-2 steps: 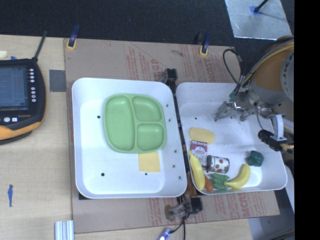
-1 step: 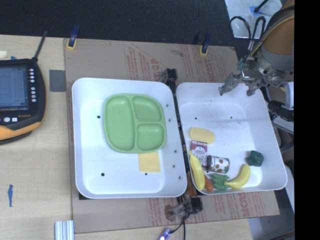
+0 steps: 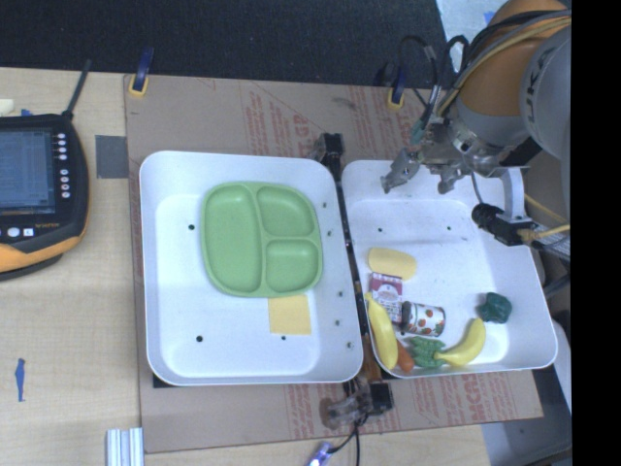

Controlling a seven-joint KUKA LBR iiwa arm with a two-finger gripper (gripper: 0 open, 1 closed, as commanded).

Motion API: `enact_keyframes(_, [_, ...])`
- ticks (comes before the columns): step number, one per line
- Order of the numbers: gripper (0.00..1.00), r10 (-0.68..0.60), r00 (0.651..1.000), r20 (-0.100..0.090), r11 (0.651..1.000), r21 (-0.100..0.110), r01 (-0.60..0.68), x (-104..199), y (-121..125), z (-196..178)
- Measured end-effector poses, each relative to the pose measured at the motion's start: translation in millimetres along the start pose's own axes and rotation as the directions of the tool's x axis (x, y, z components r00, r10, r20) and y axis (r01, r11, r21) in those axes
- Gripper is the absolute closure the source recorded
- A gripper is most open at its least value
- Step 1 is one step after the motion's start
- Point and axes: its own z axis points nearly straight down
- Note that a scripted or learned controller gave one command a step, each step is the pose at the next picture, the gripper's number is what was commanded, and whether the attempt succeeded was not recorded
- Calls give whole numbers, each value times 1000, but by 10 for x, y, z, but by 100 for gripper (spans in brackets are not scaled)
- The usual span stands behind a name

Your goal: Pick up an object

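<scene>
Two fingers of the end effector [image 3: 424, 176] spread, pinching nothing — hovering over the right bin's [image 3: 529, 260] far edge. Nearer in that bin: yellow pad [image 3: 392, 262], red-labelled packet [image 3: 385, 287] and can [image 3: 423, 318] — writing unreadable — two bananas [image 3: 464, 346], green piece [image 3: 494, 307]. Left bin [image 3: 165, 260]: green divided plate [image 3: 261, 238], yellow square [image 3: 290, 314].

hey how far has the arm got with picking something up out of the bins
Nothing looks done yet: the gripper hangs open over the far end of the right bin with nothing between its fingers. In hand: only the approach. Left to do: come down on an item, such as the yellow piece, the can or a banana at the near end, close and lift.
</scene>
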Motion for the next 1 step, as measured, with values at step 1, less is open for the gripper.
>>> enact_keyframes(1, [0,4,1000,1,1000,-3,-4,-693,98,-268])
